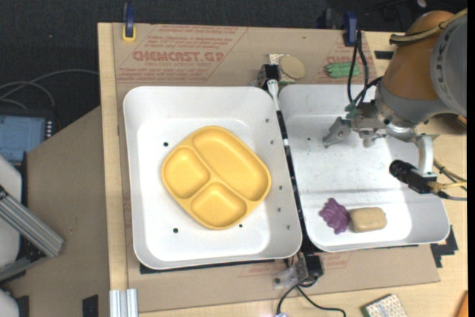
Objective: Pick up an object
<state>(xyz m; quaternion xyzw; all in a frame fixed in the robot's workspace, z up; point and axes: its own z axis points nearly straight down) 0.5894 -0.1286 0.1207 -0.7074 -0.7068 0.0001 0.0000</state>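
A purple lumpy object (pixel 335 214) and a tan oval block (pixel 367 219) lie side by side near the front edge of the right bin (pixel 312 115). A yellow three-compartment plate (pixel 215 176) rests in the middle of the left bin (pixel 148 122). My gripper (pixel 351 135) hangs over the back half of the right bin, well behind the purple and tan objects. Its fingers (pixel 335 133) are spread open with nothing between them. The grey arm with its orange band (pixel 415 63) comes in from the right.
Behind the bins, a green item (pixel 341 70) and a round tan disc (pixel 293 68) lie on the wooden bench. Blue clamps (pixel 130 30) sit at its back corners. A black cable (pixel 360 67) hangs near the arm, and a black cylinder (pixel 407 174) juts over the right bin.
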